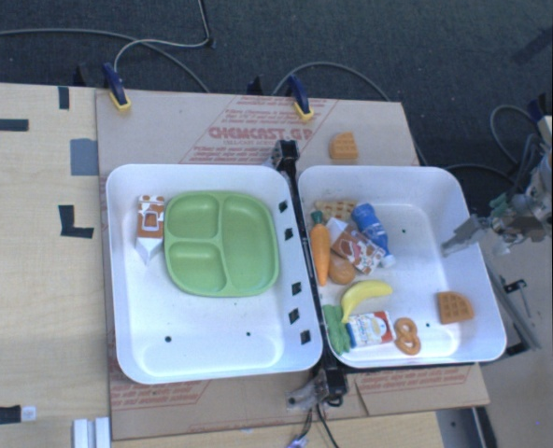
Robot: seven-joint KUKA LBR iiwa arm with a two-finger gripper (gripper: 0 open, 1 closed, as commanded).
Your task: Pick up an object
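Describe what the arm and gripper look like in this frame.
Just the tip shows at the right edge: a gripper of pale grey metal with a slim, tapering finger jutting over the right bin's rim, blurred grey parts behind it.

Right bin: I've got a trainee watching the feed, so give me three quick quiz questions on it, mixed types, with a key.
1. True or false: the green divided plate lies in the right bin.
2. Which lies nearest the right bin's right wall? A) carrot B) banana C) waffle
3. Fill in: the pretzel lies just right of the ______ carton.

Key:
1. False, it lies in the left bin.
2. C.
3. White, with red print.

The hand is over the right bin's right edge.
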